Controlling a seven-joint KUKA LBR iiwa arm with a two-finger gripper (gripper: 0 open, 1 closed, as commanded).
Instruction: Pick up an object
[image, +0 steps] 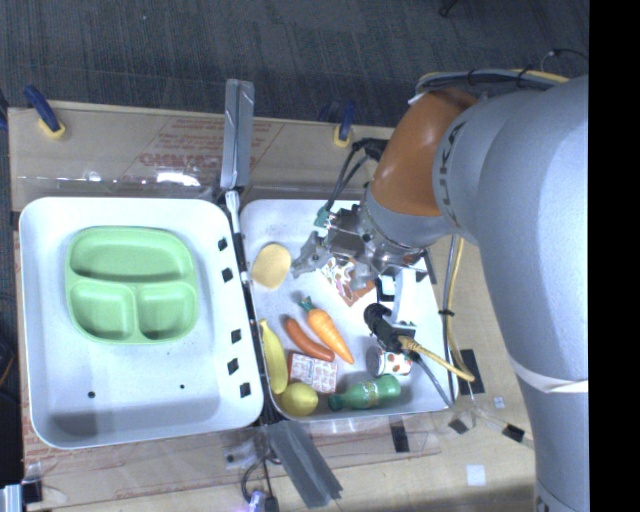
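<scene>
Claw (345, 262) low in right bin (425, 300), over a red-white packet (355, 285); grip state can't tell. Carrot (328, 335) just near of it, round yellow item (271, 266) left.

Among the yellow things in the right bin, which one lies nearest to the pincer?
The round pale yellow one, at the bin's upper left; the banana and lemon lie near the bottom edge.

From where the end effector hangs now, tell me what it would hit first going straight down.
Likely the red and white packet lying on the right bin's floor just under the end effector. Depth is hard to judge from this slanted view; the carrot lies nearer the camera.
</scene>
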